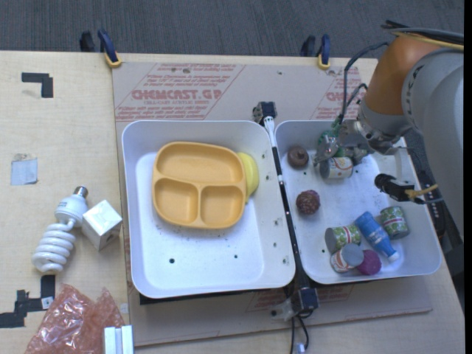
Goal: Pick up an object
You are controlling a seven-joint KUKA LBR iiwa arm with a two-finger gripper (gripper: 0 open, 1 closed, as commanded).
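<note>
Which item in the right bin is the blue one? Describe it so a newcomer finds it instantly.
Look at the right bin, near corner. Among the clustered cans lies a blue bottle, slanted, with a white cap. It is the sole blue, elongated item there.

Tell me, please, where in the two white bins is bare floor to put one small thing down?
Left bin: a wide bare strip along its near edge, below the yellow divided tray. Right bin: a bare patch in the middle, between the brown ball and the blue bottle. Its near corner is crowded with cans and caps; the gripper occupies the far part.
</note>
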